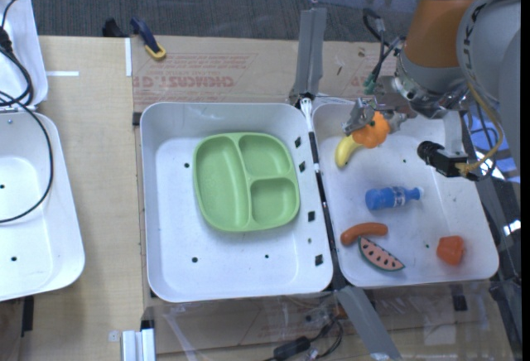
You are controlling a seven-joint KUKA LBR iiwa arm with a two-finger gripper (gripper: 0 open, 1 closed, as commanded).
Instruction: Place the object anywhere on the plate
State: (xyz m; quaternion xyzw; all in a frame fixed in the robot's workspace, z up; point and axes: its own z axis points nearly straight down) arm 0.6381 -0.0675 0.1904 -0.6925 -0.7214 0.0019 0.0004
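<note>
Nearest item: watermelon slice (381, 254), red with a green rind, flat on the front floor of the right bin (480, 268). Just behind it, a sausage (364, 231), orange-red, lying crosswise.

End effector (365, 121): poised at the right bin's back left corner, metal fingers (358, 115) pointing down and closed around an orange fruit (372, 131). The fruit is round, bright orange and partly covered by the fingers, and sits between them just above the bin floor.

Banana (345, 151): yellow, curved, just below and left of the fruit, close to the wall shared by the two bins.

Bottle (392, 198): blue, on its side in the middle of the right bin, well apart from the end effector.

Orange block (450, 249): front right of the same bin.

Plate (246, 180): green, three compartments, in the middle of the left bin (166, 210), with bare white floor on all sides. The raised walls of both bins stand between the fruit and the plate.

Surface (91, 86): tan, bare behind the left bin apart from a small blue and yellow tool (147, 38).
</note>
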